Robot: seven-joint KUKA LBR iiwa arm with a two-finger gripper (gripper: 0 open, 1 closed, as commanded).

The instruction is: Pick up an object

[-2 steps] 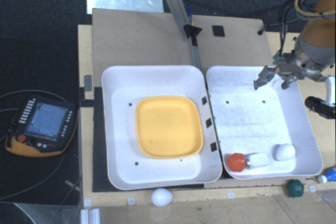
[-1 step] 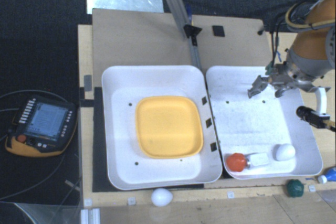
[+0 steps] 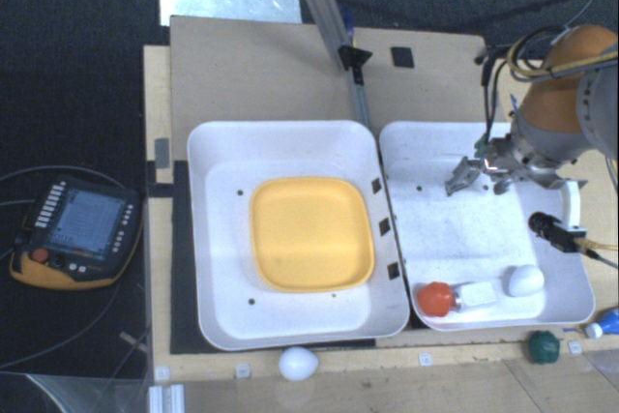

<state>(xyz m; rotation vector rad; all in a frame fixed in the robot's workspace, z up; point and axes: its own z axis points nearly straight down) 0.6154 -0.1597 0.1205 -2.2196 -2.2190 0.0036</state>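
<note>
Three candidates, a red ball (image 3: 434, 298), a white block (image 3: 477, 294) and a white egg-shaped piece (image 3: 525, 280), lie along the right-hand white bin (image 3: 426, 150)'s lower edge, well below your empty, spread gripper (image 3: 479, 177), so you're pre-grasp: descend toward one.

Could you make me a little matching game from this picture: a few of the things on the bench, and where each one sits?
Things:
1. yellow plate
2. red ball
3. white egg-shaped object
4. gripper

Places:
A. on the bench, in front of the left bin
B. over the upper part of the right bin
C. middle of the left bin
D. near front edge of the right bin

Pairs: 1-C, 2-D, 3-A, 4-B
</note>
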